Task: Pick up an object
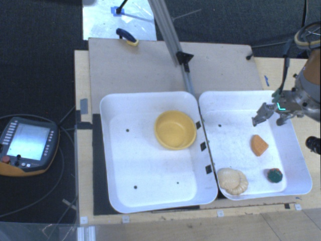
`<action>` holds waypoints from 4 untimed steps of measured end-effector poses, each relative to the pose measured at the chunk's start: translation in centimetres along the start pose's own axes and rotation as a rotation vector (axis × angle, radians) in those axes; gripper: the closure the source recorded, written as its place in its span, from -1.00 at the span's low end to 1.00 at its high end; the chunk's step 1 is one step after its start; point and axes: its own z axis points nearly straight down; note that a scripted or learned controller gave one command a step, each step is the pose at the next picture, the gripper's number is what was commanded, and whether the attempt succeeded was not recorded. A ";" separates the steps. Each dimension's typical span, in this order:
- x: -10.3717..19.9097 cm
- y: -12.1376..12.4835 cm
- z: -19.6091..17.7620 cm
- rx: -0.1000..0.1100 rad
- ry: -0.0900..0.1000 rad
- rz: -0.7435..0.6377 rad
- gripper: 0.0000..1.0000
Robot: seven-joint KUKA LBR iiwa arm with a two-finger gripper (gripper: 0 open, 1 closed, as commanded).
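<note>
In the right bin [235,104] lie an orange wedge-shaped piece [259,145], a cream ridged bun-like object [232,181] at the front left corner, and a small dark green ball [274,174] near the front right. A yellow bowl [175,129] sits upright in the left bin [125,185]. My gripper [272,115] hangs over the right bin's far right part, above and behind the orange piece, fingers spread open with nothing between them.
A metal pole [168,29] slants across the board behind the bins. A teach pendant [26,145] lies on the floor at left. A blue-and-yellow clamp [127,36] sits at the board's far edge.
</note>
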 end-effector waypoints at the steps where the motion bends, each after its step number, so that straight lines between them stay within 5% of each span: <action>1: 0.0 0.0 0.0 0.000 0.000 0.000 -1.00; 4: 1.3 -2.0 15.9 0.004 0.001 0.000 -1.00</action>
